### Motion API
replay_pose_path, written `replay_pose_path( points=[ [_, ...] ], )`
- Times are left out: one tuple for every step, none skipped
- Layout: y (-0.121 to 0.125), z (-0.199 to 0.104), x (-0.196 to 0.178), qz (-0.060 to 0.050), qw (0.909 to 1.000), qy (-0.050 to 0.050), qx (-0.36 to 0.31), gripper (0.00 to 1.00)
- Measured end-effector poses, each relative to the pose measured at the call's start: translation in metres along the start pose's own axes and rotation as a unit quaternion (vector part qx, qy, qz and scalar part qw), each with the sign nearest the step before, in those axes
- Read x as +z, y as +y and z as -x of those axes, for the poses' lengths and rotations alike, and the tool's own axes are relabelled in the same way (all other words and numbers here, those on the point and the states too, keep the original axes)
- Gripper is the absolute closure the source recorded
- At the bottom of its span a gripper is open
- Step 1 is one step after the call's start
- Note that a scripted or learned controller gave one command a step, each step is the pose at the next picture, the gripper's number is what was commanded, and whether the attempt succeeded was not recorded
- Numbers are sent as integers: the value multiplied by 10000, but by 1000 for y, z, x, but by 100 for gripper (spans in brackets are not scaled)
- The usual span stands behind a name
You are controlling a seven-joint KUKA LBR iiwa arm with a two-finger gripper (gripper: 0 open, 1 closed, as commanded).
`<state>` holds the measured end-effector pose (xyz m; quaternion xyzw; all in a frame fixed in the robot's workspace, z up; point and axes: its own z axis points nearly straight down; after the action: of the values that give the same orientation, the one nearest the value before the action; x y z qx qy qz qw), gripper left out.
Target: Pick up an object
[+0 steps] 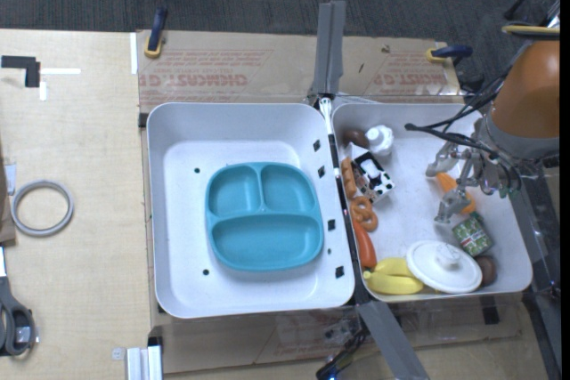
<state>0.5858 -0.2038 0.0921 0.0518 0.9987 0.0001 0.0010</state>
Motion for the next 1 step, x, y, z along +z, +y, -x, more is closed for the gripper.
replay_pose_path(
  points=[
    [-1,-5,-1,-4,10000,-3,51,0]
  ],
)
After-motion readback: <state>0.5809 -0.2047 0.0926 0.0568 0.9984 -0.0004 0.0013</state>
